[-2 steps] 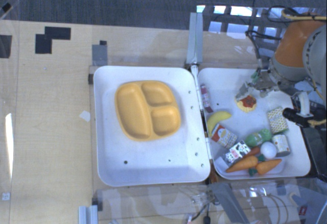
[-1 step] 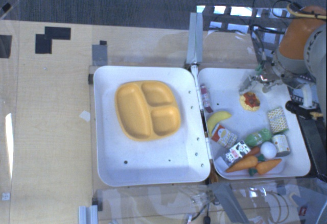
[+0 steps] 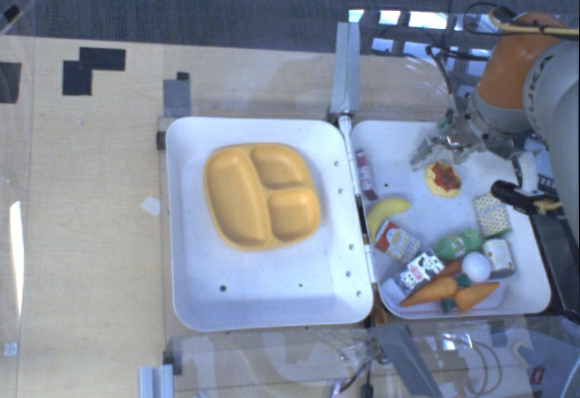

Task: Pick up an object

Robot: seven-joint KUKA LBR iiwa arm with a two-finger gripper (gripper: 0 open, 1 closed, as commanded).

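Observation:
My gripper (image 3: 445,151) hangs over the back of the right bin (image 3: 396,144), its fingers spread open with nothing between them. Just in front of it a small round pizza toy (image 3: 443,179) lies on the bin floor. Further forward lie a banana (image 3: 385,213), a red and white packet (image 3: 395,239), a small milk carton (image 3: 417,271), a green vegetable (image 3: 456,245), a white egg (image 3: 475,266), a can (image 3: 497,257), a checkered cracker (image 3: 492,215) and two carrots (image 3: 433,289).
The left bin (image 3: 272,315) holds a yellow compartment tray (image 3: 263,195). A thin red bottle (image 3: 364,174) lies along the right bin's left wall. The arm's orange band (image 3: 512,70) is above the bin's back right corner. Cables run behind the bins.

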